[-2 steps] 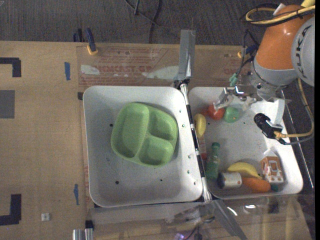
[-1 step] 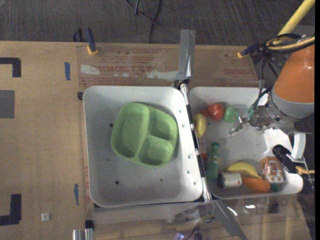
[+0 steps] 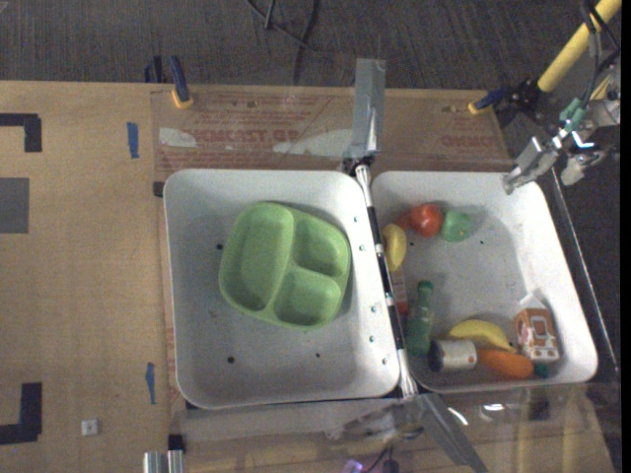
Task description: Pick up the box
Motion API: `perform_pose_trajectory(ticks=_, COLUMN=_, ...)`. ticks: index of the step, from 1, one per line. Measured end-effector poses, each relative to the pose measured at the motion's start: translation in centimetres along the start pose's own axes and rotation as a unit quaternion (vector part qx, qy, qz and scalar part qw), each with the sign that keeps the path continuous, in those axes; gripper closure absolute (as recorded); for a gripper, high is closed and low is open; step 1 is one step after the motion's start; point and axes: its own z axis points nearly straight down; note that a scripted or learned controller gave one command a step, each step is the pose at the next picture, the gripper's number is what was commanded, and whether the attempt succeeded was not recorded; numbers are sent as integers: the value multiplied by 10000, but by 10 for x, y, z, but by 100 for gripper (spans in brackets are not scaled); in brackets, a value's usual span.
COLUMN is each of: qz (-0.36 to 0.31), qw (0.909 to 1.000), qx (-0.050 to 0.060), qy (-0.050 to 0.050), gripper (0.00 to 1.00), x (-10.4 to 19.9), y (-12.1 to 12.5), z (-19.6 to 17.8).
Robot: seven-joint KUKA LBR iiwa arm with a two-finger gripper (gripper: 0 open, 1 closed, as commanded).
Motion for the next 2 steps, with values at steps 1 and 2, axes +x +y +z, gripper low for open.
perform_pose_trajectory(ticks=1, qz=-220, qw=9998, qx=16, qy=13, gripper=0, x=18, y=-66, z=251)
perform_pose_trajectory(ticks=2, qz=-721, qw=9974, qx=6, qy=4, gripper=0, x=60, y=-61, z=32)
